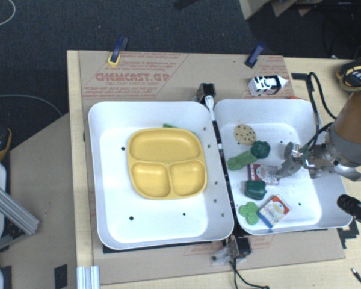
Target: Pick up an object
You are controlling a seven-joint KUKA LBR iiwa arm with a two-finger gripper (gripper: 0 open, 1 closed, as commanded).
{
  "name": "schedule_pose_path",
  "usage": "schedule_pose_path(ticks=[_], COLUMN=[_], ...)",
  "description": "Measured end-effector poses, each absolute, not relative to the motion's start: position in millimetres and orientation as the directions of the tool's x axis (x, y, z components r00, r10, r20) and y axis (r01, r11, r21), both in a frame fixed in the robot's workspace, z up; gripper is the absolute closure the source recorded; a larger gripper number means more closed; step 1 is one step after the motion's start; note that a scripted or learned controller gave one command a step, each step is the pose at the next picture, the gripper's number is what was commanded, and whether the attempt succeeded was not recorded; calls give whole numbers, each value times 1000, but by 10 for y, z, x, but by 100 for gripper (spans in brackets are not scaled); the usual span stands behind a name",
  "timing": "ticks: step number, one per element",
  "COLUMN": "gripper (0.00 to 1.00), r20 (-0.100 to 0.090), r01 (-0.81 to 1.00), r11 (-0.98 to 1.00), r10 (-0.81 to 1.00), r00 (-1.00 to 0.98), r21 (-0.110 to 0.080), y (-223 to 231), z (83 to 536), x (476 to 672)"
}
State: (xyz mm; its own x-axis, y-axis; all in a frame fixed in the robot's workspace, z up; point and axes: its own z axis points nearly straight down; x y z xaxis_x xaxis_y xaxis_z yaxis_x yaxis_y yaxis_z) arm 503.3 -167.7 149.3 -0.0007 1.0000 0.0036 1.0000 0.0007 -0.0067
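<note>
Reaching in from the right, my arm (355, 131) holds its gripper (287, 164) low over the right bin (289, 108), the fingers (289, 151) pointing toward the cluster of small things there; whether they stand wide or narrow, I cannot tell from this slanted overhead view, and nothing shows between them.

No single target is named, so any piece will do. Nearest the gripper lies a red-and-white packet (260, 173), just beside it to the left. A dark green block (255, 189) sits below that, a round green piece (260, 149) and a long green piece (240, 160) above, a speckled cookie (244, 133) near the bin's far side, a flat green shape (248, 211) touching an orange-and-white carton (272, 211) near the front rim. The left bin (108, 161) holds a yellow divided plate (167, 162), well apart from the gripper.

My worry is the crowding. The packet looks thin and flat, and I judge the fingers could slide over it or pinch only an edge, letting it slip on the lift. Coming down between packet and block, they might nudge both aside and close on nothing. A cable (313, 101) running along the bin's right rim, close to the wrist, could snag if the arm swings wide.
</note>
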Motion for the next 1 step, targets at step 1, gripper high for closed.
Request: schedule_pose_path(ticks=[1], gripper=[0], r20=[3], r01=[1000], r11=[0], r10=[1000], r00=[0], r21=[-6], y=[-1598], z=[1018], x=[5071])
